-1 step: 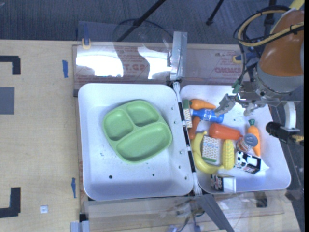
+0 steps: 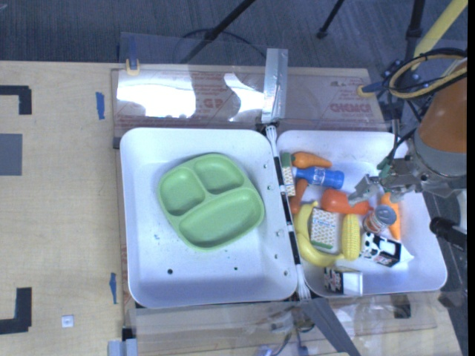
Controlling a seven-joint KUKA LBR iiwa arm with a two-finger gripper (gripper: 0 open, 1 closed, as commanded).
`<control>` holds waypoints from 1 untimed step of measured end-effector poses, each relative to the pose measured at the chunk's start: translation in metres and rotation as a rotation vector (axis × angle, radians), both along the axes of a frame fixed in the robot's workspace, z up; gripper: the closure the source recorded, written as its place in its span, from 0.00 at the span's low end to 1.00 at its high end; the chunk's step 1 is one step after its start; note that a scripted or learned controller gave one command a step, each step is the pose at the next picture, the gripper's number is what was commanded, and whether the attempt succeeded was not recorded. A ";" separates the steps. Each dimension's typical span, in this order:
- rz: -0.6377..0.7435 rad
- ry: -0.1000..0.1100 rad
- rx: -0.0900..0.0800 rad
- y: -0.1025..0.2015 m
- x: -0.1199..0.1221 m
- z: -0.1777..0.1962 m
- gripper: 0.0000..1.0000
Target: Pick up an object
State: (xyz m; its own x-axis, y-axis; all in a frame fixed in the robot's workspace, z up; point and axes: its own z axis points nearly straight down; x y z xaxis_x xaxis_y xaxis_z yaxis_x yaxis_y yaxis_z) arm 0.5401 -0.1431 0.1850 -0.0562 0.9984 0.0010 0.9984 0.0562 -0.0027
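Two shallow white bins sit side by side on a pale wooden surface (image 2: 59, 199), their inner edges touching. The left bin (image 2: 141, 273) carries one green plate (image 2: 211, 201) with three compartments, lying near the bin's middle with bare white floor around it on every side.

The right bin (image 2: 427, 269) carries a crowded pile along its left edge and middle: one banana (image 2: 308, 247) curving along the near left side, one corn cob (image 2: 349, 236) just beside it, one small checked packet (image 2: 323, 228) lying on the banana, one blue bottle (image 2: 319, 176), at least two carrots, one (image 2: 312, 159) near the far left corner, one orange ball (image 2: 335, 199), one black-and-white box (image 2: 380, 251) and one small dark-and-white box (image 2: 343, 280) by the near edge. The far right corner and near right corner are bare.

The arm (image 2: 445, 124) enters over the right edge. Its hand (image 2: 375, 186) hangs over the pile's right side, fingers spread apart, nothing between them.
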 end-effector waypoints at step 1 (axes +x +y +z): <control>-0.019 0.000 0.001 -0.063 -0.024 -0.002 0.00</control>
